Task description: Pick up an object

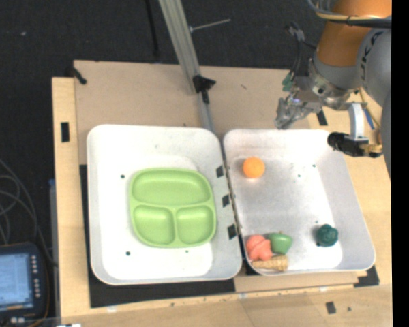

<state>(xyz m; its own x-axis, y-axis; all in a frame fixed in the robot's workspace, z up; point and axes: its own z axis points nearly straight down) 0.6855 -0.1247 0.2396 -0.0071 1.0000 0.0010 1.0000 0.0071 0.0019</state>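
The gripper (288,114) hangs over the right bin's (341,182) far rim; whether its fingers are spread cannot be told. The orange ball (253,167) lies nearest, below-left of the fingers and well apart.

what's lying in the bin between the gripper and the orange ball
Nothing: in the camera view, bare white bin floor separates the gripper from the orange ball.

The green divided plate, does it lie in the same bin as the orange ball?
No, the green divided plate lies in the left bin, while the orange ball lies in the right bin.
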